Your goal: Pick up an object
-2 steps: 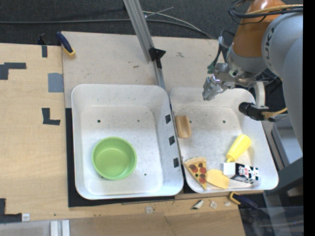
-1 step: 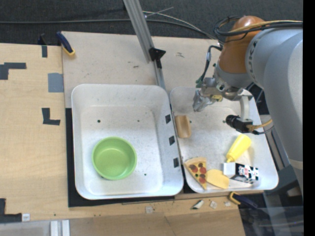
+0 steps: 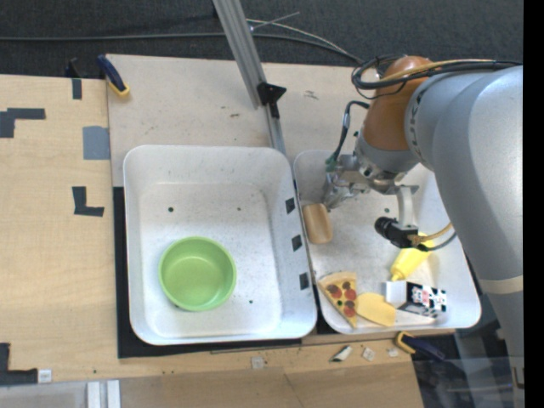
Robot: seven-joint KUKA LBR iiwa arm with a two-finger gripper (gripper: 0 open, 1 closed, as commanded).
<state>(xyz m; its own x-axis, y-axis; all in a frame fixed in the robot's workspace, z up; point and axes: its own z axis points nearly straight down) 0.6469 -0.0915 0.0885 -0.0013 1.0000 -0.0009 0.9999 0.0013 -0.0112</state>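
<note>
The claw (image 3: pixel 337 195) is being held low over the far left part of the right bin (image 3: pixel 365 257), close to that bin's left wall. Whether it is open or closed cannot be told, and nothing is being seen gripped in it. A brown wooden block (image 3: pixel 317 223) is lying just beside the claw on its near side, against the bin's left wall; whether the two are touching cannot be told.

Further towards the near edge of the same bin, a toy pizza slice (image 3: pixel 339 294) is being shown in the near left corner, with a yellow cheese wedge (image 3: pixel 376 308) touching it on the right. A small black-and-white box (image 3: pixel 427 298) is resting by the near right corner, and a yellow bottle-like piece (image 3: pixel 406 265) is lying just beyond it.

In the left bin (image 3: pixel 127 228), a green bowl (image 3: pixel 198 272) is standing upright near the near left corner.

Both bins are being carried side by side on a black mat (image 3: pixel 121 313) on the pale wooden bench (image 3: pixel 51 253), whose left part is marked with grey and dark tape patches. A slanted metal bar (image 3: pixel 242 41) is running from the far edge down to the gap between the bins. A blue-and-yellow clamp (image 3: pixel 112 75) is sitting by the far left corner. Dark carpet (image 3: pixel 127 15) is being seen beyond the far edge.
</note>
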